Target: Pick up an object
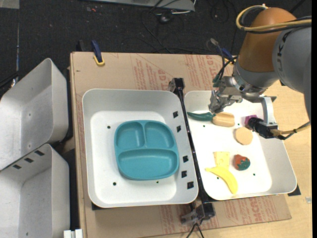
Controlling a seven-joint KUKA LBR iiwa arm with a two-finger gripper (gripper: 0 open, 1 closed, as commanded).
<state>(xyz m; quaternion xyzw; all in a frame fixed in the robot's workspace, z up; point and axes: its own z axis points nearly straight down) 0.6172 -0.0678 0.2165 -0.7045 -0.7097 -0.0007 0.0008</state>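
While the arm reaches in from the right of the frame, the gripper [218, 104] sits low over the upper left part of the right bin [280, 175], fingertips pointing down at the teal curved piece [199, 115] and the tan bread-like block [224, 119]. Cannot tell how far the fingers are spread; they blur against the bin floor, and nothing is visibly between them, so no grasp is claimed. Likely target is the tan block or the teal piece, both just below the tips; which one, unclear.

Other candidates lie in the same bin: round tan cookie-like piece [243, 136] at centre right, red and green strawberry toy [241, 162] lower down, yellow banana-shaped toy [222, 172] near the lower left of that bin, small magenta item [249, 120] by the black cable fitting.

The left bin [94, 133] holds a teal divided plate [146, 149], flat in the centre, well apart from the gripper. Judgement: approach stage, pick not yet done. Risk: the two near items touch or nearly touch, so the tips could nudge one aside.
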